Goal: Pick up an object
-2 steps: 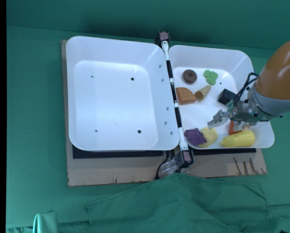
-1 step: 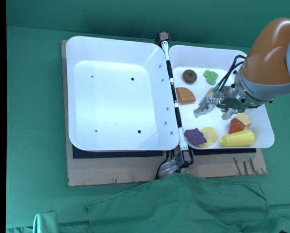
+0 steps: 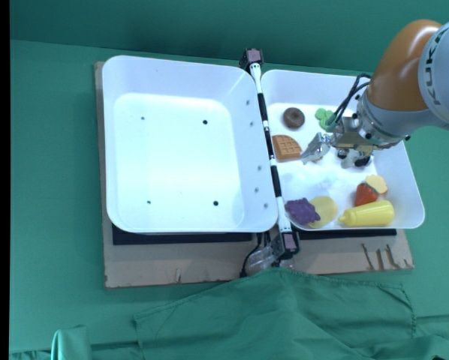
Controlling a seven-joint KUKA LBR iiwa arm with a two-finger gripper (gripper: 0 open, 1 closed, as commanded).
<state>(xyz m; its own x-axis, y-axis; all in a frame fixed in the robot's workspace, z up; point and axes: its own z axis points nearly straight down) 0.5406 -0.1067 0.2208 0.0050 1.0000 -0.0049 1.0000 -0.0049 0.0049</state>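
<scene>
Landmark = right bin (image 3: 414, 201). Along its near wall lay a yellow bottle (image 3: 368, 214), w/ a purple grape bunch (image 3: 302, 211) and a yellow slice (image 3: 326, 210) toward the near-left corner. Just beyond the bottle sat a red strawberry (image 3: 365, 194). The tool (image 3: 323, 147) hung over the bin's middle; couldn't tell whether its tips were apart or together. A waffle (image 3: 287, 148) lay just left of the tool, apart from it. Farther back: a brown doughnut (image 3: 293, 117) and a green piece (image 3: 326, 116) close by the tool's far side. The arm (image 3: 412, 73) came in from the bin's far-right, orange band above the wrist, angled down-left.
</scene>
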